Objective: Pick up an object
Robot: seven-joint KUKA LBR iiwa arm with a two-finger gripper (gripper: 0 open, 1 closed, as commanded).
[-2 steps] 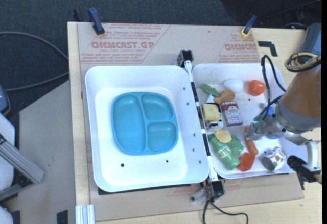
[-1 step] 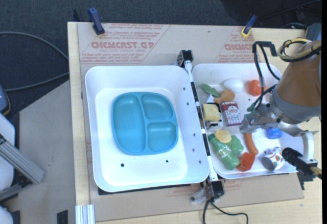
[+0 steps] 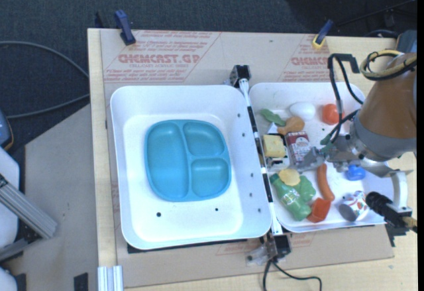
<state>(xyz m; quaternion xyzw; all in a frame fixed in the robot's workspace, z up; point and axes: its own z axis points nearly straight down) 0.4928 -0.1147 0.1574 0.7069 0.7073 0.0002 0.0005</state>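
Note:
The right bin (image 3: 344,92) holds several small objects: a white egg (image 3: 303,109), an orange piece (image 3: 329,113), a green pod (image 3: 271,116), a brown piece (image 3: 292,125), a yellow-and-white block (image 3: 273,145), a red-and-white packet (image 3: 299,148), a yellow piece (image 3: 289,177) on a green carton (image 3: 295,194), a red sausage (image 3: 322,181), a red pepper (image 3: 319,210), a blue piece (image 3: 355,173) and a small patterned cup (image 3: 352,206). My gripper (image 3: 316,156) reaches in from the right. It sits low over the bin's middle, just right of the packet and above the sausage.
The left bin (image 3: 132,111) holds a blue divided plate (image 3: 189,158). A black-edged divider (image 3: 255,144) separates the bins. The grey arm with its orange band (image 3: 391,114) covers the right bin's right side, with cables looping above it. Blue clamps (image 3: 124,26) sit on the bench's far edge.

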